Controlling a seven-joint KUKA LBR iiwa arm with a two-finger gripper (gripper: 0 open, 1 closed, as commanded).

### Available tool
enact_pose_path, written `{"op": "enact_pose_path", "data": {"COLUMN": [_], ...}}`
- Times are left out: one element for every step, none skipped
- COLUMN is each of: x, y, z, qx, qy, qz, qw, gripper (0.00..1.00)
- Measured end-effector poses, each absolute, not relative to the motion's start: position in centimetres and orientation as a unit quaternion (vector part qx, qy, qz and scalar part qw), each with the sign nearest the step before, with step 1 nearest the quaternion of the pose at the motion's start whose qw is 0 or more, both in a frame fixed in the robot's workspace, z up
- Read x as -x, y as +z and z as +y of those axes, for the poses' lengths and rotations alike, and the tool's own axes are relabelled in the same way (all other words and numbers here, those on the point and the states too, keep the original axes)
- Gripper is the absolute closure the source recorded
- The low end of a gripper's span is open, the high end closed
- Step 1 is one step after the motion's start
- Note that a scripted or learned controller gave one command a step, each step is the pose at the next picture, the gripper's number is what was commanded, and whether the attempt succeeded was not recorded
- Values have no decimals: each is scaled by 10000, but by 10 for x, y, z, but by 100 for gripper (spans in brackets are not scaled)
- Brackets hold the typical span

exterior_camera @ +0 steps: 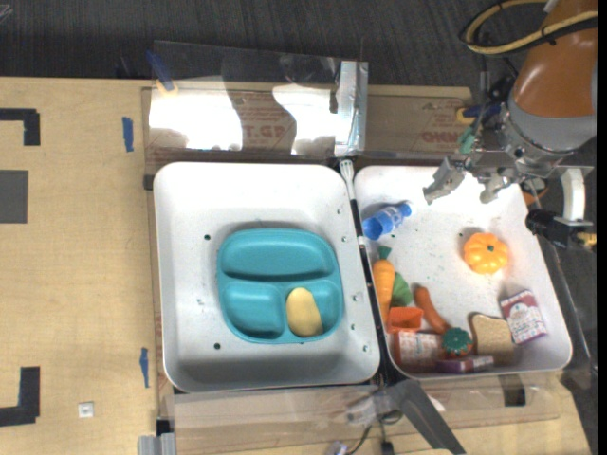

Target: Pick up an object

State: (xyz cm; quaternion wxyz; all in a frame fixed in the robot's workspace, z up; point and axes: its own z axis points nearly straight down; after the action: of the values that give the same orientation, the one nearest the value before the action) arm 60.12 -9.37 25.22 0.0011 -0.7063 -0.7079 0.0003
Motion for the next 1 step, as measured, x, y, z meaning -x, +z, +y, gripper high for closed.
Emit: {"op": "enact_pose_path", "data": {"x": [-536], "y": [147], "z": [-199], "qx": [7392], "qy": [40], "qz": [-6734], "qw": [37], "gripper": [0]}}
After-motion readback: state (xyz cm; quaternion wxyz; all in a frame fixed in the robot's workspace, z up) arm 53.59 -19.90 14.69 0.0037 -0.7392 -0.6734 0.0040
